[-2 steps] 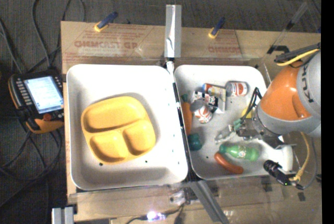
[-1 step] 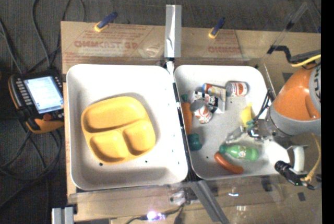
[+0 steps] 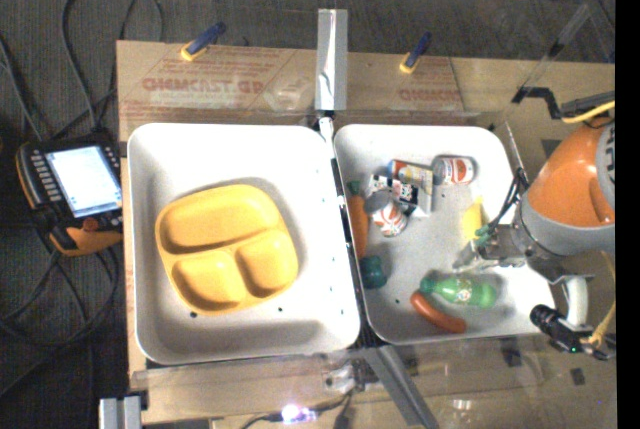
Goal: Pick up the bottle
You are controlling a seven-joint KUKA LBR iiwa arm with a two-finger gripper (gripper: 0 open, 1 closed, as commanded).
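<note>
Apparently approaching: the gripper (image 3: 480, 252), its state impossible to tell, hovers just right of the bottle (image 3: 462, 291); next it must descend and close.

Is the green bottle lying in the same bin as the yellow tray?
No, the green bottle lies in the right bin, while the yellow tray sits in the left bin.

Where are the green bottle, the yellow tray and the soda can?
bottle (image 3: 462, 292): camera view, middle of its green body.
tray (image 3: 228, 245): camera view, ridge between its compartments.
can (image 3: 454, 170): camera view, its side.
</note>
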